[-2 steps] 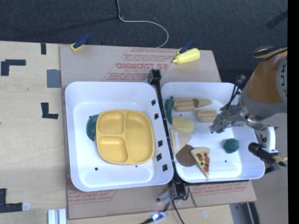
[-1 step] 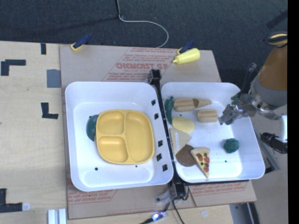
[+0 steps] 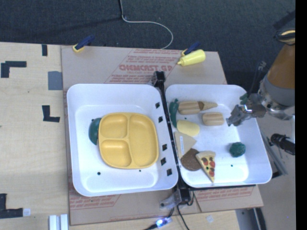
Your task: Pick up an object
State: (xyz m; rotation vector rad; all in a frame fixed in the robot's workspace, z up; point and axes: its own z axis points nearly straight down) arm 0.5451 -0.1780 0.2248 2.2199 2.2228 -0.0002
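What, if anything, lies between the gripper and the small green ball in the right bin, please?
Nothing visible. The gripper hangs over the right bin's right side, and the green ball lies just below it in the view, with only bare bin floor between. The nearest other item, a tan block, sits to the left.

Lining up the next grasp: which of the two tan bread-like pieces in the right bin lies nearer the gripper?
The shorter tan piece, just left of the gripper. The longer one lies farther left, nearer the divider.
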